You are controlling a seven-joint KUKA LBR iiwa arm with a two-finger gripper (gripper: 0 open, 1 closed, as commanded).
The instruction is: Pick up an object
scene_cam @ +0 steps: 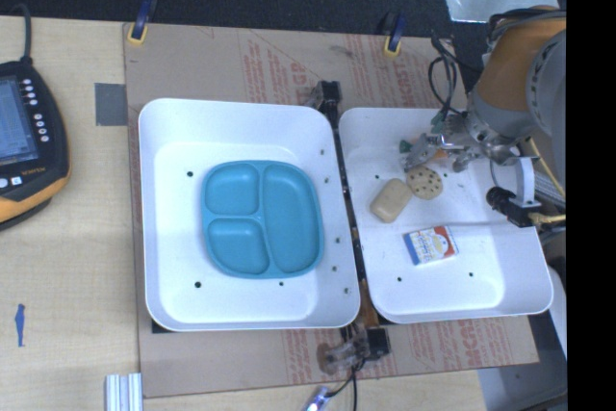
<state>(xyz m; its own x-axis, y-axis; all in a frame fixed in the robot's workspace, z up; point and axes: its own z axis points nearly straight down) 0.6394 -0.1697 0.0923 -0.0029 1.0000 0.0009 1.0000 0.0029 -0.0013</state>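
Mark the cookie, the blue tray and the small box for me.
cookie [424,182], camera view, middle of its dotted face.
blue tray [262,218], camera view, ridge where its compartments meet.
small box [430,245], camera view, centre of its top face.

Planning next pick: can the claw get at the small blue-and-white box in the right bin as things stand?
Probably yes. The box lies flat on open bin floor, apart from the tan block and the speckled cookie, with nothing on top. The claw sits in the same bin, further back.
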